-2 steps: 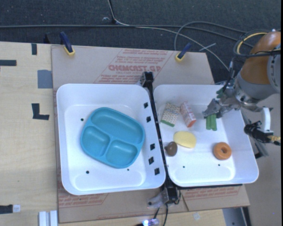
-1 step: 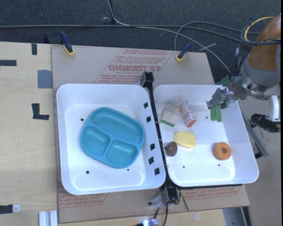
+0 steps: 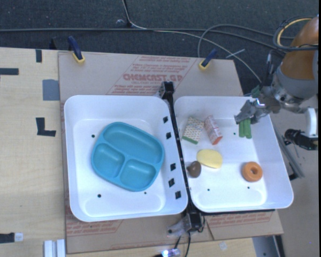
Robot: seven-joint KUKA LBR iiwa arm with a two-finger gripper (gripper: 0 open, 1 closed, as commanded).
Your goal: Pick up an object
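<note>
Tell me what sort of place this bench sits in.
Probably a robotics lab test bench: two white bins clamped on cardboard, toy food like a donut, and loose cables running across dark carpet.

A robotics lab: left of the tool (image 3: 246,118), two white bins (image 3: 75,143) sit on a cardboard sheet (image 3: 150,76) clamped to the wooden surface (image 3: 21,159), which bears black tape marks (image 3: 2,75). Cables (image 3: 150,28) trail over dark carpet (image 3: 53,4) behind.
</note>
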